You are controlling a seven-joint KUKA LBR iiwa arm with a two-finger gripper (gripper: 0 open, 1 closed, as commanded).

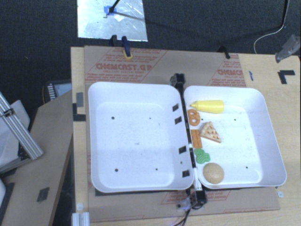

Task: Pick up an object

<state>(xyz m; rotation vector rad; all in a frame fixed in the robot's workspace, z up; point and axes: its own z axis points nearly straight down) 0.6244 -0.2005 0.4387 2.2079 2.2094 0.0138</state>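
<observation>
Along the divider-side edge of the right bin (263, 126) lie five things, one each: yellow bottle (208, 106), pretzel (193, 117), pizza slice (211, 132), green piece (202, 156), brown bun (213, 172); the claw's (288, 48) opening cannot be told.

Red lettering reading "CHEMCAST GP" is printed on the brown protective sheet (155, 60) that lies on the desk under the two bins, clearest behind the left bin. The same red print repeats behind the right bin, slanted and partly covered, so there only fragments can be read.
</observation>
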